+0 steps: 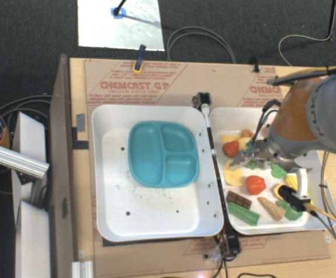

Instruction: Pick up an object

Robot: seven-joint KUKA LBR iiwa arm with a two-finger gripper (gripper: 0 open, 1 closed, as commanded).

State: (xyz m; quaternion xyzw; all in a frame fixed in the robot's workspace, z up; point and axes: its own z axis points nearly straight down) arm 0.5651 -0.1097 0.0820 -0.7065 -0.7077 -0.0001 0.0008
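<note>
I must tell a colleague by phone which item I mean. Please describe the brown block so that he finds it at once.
Look at the right white bin, along its near edge. The brown block lies there beside the divider between the bins, just behind a green stick. It is the only dark brown, flat, rectangular piece among the coloured toy foods.

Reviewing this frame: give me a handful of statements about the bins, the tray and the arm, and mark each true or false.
1. The teal divided tray lies in the left bin. True.
2. The toy food is piled in the left bin. False: it lies in the right bin, with the red tomato near the middle.
3. The arm reaches in over the right bin. True.
4. The green piece rests on the teal divided tray. False: it lies near the front of the right bin, beside the brown block.
5. The teal divided tray holds a red tomato. False: its compartments hold no food.
</note>
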